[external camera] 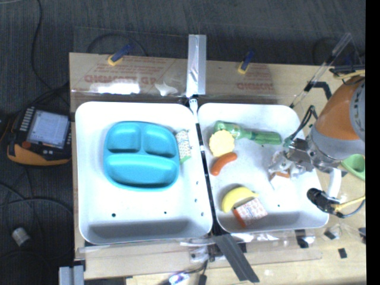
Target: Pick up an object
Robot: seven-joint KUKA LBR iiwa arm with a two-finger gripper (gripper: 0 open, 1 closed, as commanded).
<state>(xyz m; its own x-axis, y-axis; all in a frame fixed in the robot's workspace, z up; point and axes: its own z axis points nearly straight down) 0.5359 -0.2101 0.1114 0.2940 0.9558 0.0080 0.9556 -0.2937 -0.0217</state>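
The right bin (279, 113) holds several objects. A green bottle-shaped piece (252, 137) lies along its far side, with a yellow round piece (221, 141) at its left end. An orange sausage-shaped piece (222, 162) lies just below that. Near the front sit a yellow lump (233, 196) and a red-and-white box (250, 209). My gripper (284, 166) hangs low over the right part of this bin, right of the sausage piece and below the green piece's right end. A small orange bit shows under it.
The left bin (95, 218) holds a blue divided plate (142, 154) and a small patterned packet (184, 145) against the wall between the bins. The arm's grey and orange wrist (341, 123) hangs over the right bin's right rim. A green cup (356, 165) sits outside it.
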